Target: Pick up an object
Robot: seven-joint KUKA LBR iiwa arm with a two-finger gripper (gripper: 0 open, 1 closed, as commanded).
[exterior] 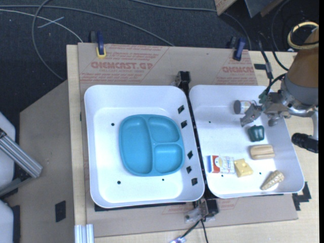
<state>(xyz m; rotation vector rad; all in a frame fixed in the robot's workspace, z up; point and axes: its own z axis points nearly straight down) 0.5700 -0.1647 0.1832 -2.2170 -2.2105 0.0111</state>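
White plastic dominates: two shallow bins sit side by side on the worktop (76, 135), the left bin (96, 110) carrying a blue divided plate (152, 145) at its centre. The right bin (212, 105) holds all the small candidates. The grey arm (304, 80) leans in over that bin's far right corner, and its end effector (263, 111) hangs just above the floor there; nothing is seen between its fingers, though whether they are spread or closed I cannot tell from this slant.

Beneath and around it, by size: a red-and-white carton (220, 164) lies near the bin's near left side, a tan block (261, 151) sits toward the right wall, a yellow wedge (243, 168) touches the carton's end, a ridged cone (272, 179) rests in the near right corner, a dark green piece (256, 133) lies just below the tool, and a small grey cylinder (242, 106) sits just left of it.

Judging by position, this is the approach step. The next move calls for settling on one item, likely the green piece or cylinder, then descending squarely and closing.
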